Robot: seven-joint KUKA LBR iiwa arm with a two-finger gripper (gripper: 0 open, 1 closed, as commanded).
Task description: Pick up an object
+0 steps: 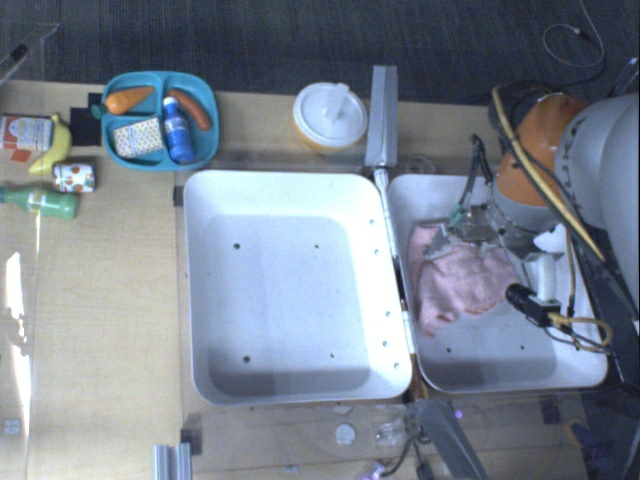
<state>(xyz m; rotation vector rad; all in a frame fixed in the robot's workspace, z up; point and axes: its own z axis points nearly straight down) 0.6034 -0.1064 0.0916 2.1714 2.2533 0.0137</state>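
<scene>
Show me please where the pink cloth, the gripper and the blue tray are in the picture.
pink cloth (462,280), camera view, middle of the cloth.
gripper (470,230), camera view, between its fingertips.
blue tray (208,118), camera view, right rim.

You are looking down on a robot lab bench, not a home. A pale wooden benchtop (100,318) carries two shallow white bins (290,288) set side by side, split by a metal rail (381,118). Bundled cables (560,228) run along the grey arm (600,158). Toy food sits in a blue divided tray (160,120) as test props, and dark carpet (300,18) lies beyond.
</scene>
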